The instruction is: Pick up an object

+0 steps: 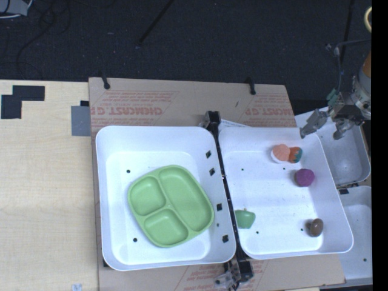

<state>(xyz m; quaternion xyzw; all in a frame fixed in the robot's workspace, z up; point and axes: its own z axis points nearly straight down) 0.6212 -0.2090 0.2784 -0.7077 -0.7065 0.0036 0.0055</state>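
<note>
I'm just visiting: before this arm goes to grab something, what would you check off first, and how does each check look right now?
1. Gripper carries nothing: ok, fingers spread.
2. Gripper over a target: not ok, it sits past the right bin's far corner.
3. Purple ball stands free: ok.
4. Brown object graspable: cannot tell, close to the wall.
5. Green piece reachable: not ok, against the divider.

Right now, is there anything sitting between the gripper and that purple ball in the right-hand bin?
Nothing visible blocks it. The gripper hangs above the right bin's far right corner, and the purple ball lies on open floor below. The nearest neighbour, an orange and white piece, sits off to the ball's upper left, apart from it.
</note>
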